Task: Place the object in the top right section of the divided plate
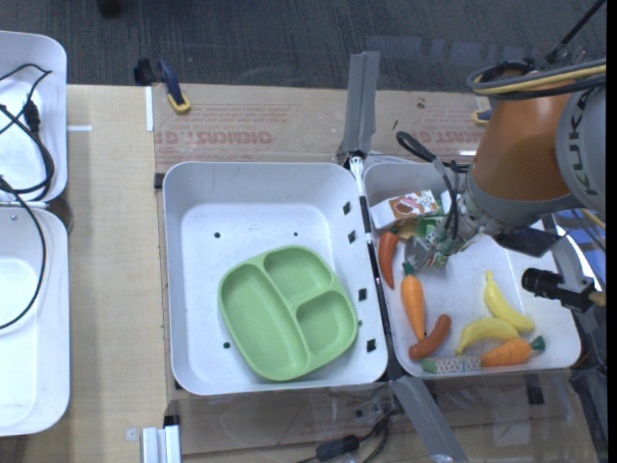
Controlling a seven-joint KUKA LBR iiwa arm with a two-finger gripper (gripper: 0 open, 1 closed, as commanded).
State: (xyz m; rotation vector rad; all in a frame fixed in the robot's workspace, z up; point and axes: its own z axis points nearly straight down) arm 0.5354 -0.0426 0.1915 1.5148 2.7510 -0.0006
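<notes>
I get a single fixed view from above the bench point(116, 249), slanting down on both white bins point(183, 258), far enough out to catch the floor beyond.

The grey arm point(564, 138) with its orange band reached in from the right, wrist angled down and to the left, its hand point(436, 244) hanging low, the tips too cluttered to make out.

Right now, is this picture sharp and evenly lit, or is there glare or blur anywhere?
Camera view: even, soft light, faint shadows inside the left bin; the green divided plate is crisp; the arm, close to the lens, looks soft; the gripper blends into packets beneath it; no strong glare.
</notes>
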